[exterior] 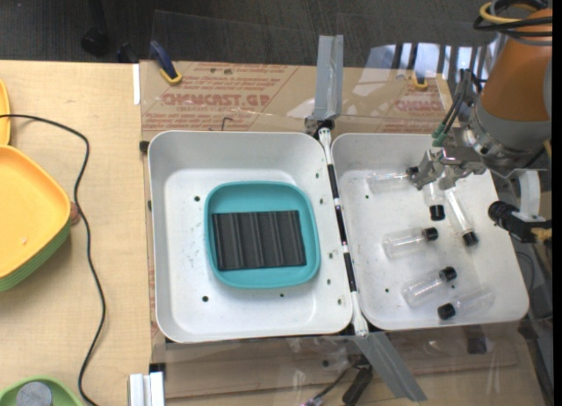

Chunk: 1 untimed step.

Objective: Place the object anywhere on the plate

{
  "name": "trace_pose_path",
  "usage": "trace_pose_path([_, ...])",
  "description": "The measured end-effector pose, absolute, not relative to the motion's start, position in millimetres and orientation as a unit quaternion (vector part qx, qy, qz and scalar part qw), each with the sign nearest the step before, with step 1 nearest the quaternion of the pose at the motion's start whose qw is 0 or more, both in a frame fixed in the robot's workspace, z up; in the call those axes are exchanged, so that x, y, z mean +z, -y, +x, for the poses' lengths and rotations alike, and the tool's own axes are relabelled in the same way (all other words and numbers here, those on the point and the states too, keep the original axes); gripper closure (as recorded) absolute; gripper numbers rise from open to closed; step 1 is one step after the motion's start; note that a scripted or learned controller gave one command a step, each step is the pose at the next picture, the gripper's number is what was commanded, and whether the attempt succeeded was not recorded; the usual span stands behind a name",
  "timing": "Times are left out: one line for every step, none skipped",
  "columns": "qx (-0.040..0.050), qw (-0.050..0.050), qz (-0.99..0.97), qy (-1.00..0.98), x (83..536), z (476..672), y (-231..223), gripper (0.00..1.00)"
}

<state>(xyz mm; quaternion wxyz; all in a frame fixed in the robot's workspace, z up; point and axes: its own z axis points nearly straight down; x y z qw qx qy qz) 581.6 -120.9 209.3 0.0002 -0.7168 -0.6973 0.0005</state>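
A teal square plate (pixel 261 198) with a dark ribbed centre lies in the left bin (pixel 176 246). Several clear vials with black caps lie scattered in the right bin (pixel 378 303), among them one (pixel 408 240) near the middle, one (pixel 425 286) lower down and one (pixel 458 215) toward the right. My gripper (pixel 428 177) hangs low over the upper part of the right bin, just above the top end of a vial (pixel 434 202) that points toward the front. I see nothing lifted from the bin.
A divider (pixel 338 220) separates the two bins. Yellow and green dishes (pixel 26 220) and a black cable (pixel 86 220) rest on the wooden table to the left. Cardboard and a clear panel stand behind the bins.
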Motion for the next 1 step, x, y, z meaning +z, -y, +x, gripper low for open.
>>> trace_pose_path([0.0006, 0.0, -0.717, 0.697, 209.4, 581.6, 120.9, 0.0])
